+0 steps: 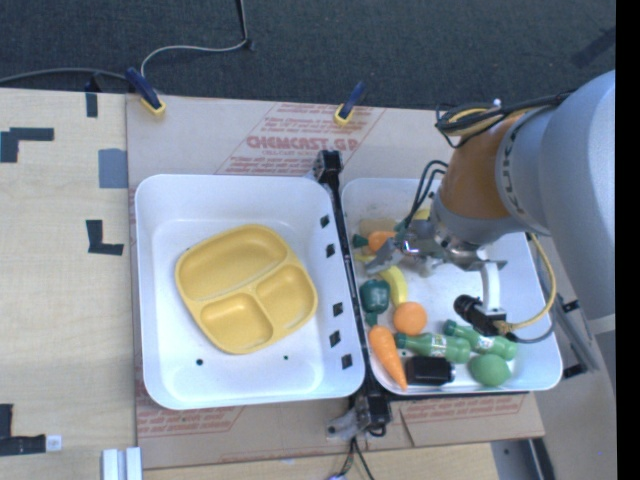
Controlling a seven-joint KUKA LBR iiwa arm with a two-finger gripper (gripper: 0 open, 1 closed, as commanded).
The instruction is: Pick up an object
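Nearest in the right bin (540, 373) lie a carrot (388, 356), a black block (430, 370), a green bottle (462, 345), a green ball (489, 369) and an orange ball (409, 317). Beyond them the pincer (392, 251) hangs low by the divider, above a small orange piece (379, 239); whether it is apart or together I cannot tell. The left bin (160, 268) holds a yellow compartment tray (246, 287), and the cardboard (290, 143) behind, on the worktop, reads "CHEMCAST GP" in red.

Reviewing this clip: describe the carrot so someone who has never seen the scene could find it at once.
Look at the right-hand white bin, the one crowded with toy food. Go to its front left corner, beside the divider between the bins. The carrot lies there at a slant: a long, tapering orange cone, unlike the round orange ball just above it and the black block to its right.
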